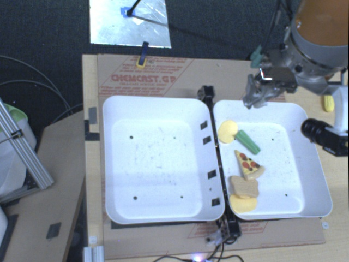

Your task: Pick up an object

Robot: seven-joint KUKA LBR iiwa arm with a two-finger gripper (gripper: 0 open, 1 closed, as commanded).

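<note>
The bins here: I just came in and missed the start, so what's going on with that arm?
A grey arm with an orange band hangs its gripper above the far rim of the right bin, holding nothing. In that bin lie a yellow round piece, a green stick, a pizza slice, a tan piece and a yellow piece. Nothing has been picked up yet.

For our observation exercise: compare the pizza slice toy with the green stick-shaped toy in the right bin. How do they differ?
The pizza slice is a flat orange-tan triangle with red dots; the green stick is plain, narrow and long. The pizza slice touches the tan bread-like piece; the green stick lies beside the yellow round piece. Both lie in the right bin.
</note>
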